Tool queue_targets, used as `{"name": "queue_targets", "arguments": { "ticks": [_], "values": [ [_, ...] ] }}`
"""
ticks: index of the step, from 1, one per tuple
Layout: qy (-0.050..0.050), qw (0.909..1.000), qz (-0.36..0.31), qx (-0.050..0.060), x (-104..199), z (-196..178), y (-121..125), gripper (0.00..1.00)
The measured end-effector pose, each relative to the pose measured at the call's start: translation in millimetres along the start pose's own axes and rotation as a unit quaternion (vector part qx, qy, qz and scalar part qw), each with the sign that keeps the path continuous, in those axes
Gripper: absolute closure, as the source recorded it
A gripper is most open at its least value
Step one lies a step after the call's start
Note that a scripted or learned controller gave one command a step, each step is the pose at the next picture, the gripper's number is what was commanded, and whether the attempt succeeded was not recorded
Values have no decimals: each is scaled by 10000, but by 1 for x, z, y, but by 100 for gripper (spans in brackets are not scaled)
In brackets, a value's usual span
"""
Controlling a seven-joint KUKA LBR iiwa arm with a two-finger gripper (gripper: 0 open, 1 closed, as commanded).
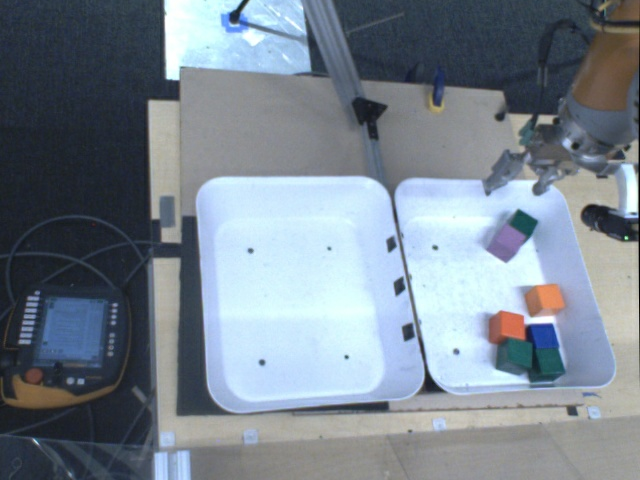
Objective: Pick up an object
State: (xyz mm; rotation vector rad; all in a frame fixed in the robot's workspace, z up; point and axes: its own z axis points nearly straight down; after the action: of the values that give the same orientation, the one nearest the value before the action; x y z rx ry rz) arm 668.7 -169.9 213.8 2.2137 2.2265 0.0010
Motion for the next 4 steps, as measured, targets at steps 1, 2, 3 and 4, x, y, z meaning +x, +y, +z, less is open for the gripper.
{"name": "queue_targets", "arguments": {
  "ticks": [1,2,3,4],
  "values": [
    [-4,10000,2,1,0,0,0,0],
    [3,10000,2,24,-1,62,2,0],
    [2,10000,0,13,1,104,6,0],
    [-1,10000,-2,-2,2,123,7,0]
  ]
}}
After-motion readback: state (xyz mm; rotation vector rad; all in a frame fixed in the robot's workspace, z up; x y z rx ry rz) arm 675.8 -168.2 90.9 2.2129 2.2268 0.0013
